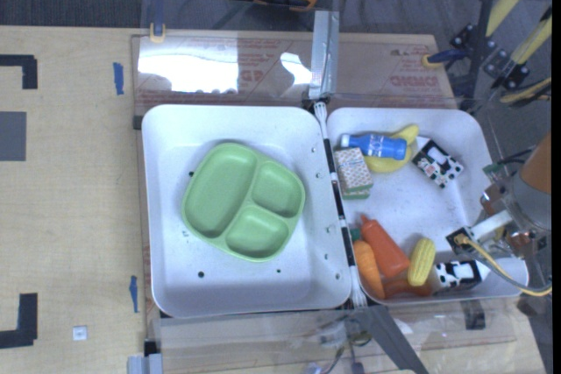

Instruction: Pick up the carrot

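Note:
The carrot [367,269] is orange with a green top. It lies along the left wall of the right bin [473,131], near the front corner. A red-orange bottle-shaped toy [387,248] rests against its right side, and a yellow corn cob [422,261] lies just beyond that. My gripper [501,219] hangs at the bin's right wall, well to the right of the carrot and apart from it. Nothing shows in its grasp.
A black-and-white toy [459,273] sits at the front right, close below the gripper. Another one [437,163], a blue bottle [374,143], a banana [396,155] and a small box [353,172] lie at the back. The left bin [166,188] holds a green divided plate [244,201].

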`<move>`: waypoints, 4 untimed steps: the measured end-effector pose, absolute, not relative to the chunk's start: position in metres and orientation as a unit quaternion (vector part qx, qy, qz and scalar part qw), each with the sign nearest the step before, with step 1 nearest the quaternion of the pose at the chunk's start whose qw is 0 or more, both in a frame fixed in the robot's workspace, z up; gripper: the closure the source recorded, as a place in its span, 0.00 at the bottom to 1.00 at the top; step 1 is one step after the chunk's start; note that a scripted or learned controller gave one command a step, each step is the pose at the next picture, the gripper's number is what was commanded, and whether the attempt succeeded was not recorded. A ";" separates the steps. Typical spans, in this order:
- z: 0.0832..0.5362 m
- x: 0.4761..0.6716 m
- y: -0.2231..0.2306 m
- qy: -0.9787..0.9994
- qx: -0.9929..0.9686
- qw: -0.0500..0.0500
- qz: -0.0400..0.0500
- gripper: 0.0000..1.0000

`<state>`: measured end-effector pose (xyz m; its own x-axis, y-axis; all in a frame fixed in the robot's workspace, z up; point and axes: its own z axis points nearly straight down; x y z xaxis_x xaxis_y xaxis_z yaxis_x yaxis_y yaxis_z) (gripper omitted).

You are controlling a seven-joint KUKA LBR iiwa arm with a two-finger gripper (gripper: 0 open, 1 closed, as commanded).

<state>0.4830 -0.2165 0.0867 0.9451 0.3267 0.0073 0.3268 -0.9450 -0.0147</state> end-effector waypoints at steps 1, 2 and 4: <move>0.087 0.481 -0.216 -0.316 -0.949 0.010 -0.001 1.00; 0.106 0.491 -0.205 -0.102 -0.995 0.001 0.001 1.00; 0.087 0.483 -0.216 -0.200 -0.980 0.009 -0.002 1.00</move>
